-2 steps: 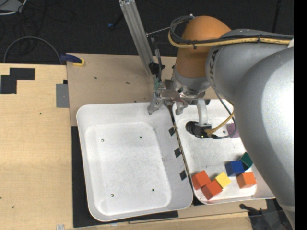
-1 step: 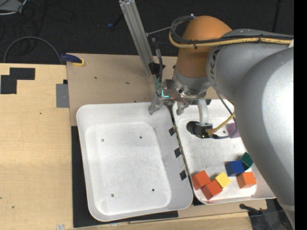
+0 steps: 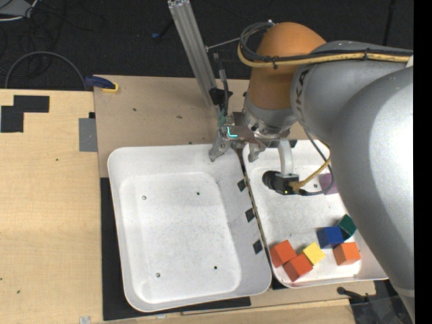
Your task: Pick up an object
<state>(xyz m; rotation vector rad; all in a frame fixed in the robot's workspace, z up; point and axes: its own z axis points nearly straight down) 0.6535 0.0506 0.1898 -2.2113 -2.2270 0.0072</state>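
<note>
The claw hangs released over the bins' shared rim, well apart from the right bin's cube-like blocks.

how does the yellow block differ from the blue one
The yellow block looks smaller and lies nearer the front rim, beside a red block. The blue block looks bigger and sits against a green block. Both lie in the same bin.
</note>
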